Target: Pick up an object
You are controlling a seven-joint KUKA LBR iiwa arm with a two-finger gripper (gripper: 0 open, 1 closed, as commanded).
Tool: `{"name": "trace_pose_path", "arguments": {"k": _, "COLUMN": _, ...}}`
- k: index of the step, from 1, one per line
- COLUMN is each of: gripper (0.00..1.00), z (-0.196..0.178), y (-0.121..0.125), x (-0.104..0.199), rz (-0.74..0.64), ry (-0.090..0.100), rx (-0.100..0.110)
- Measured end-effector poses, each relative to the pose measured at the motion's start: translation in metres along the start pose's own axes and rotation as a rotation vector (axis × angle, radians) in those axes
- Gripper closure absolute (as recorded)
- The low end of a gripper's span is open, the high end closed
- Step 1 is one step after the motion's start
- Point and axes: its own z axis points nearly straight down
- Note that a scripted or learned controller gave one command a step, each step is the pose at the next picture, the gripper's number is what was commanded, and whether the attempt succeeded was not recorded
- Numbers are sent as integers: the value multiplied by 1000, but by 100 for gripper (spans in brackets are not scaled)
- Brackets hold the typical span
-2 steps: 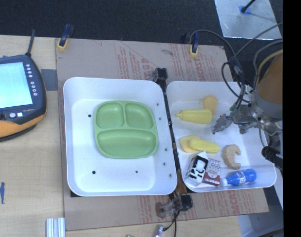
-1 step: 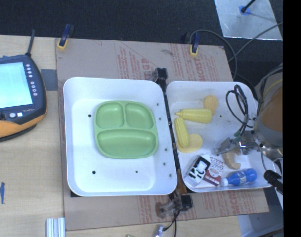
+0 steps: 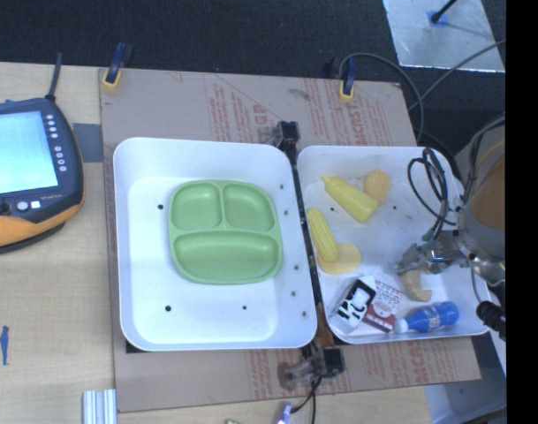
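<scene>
The right bin (image 3: 385, 159) held the arm's pincer (image 3: 425, 259), whose state could not be determined, and a small tan piece (image 3: 416, 284) lay directly beneath it, nearly touching, apparently the nearest pick candidate.

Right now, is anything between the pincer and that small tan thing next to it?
Nothing visible is. The pincer hangs low on the right side of the right bin, and the tan piece lies just below it in the picture, with bare bin floor around it. The blue bottle lies farther down, out of the way.
</scene>
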Motion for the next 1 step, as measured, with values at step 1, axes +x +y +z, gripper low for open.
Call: {"name": "trace_pose_path", "arguments": {"k": 1, "gripper": 100, "z": 10, "y": 26, "x": 60, "rz": 1, "ry": 1, "rx": -4}}
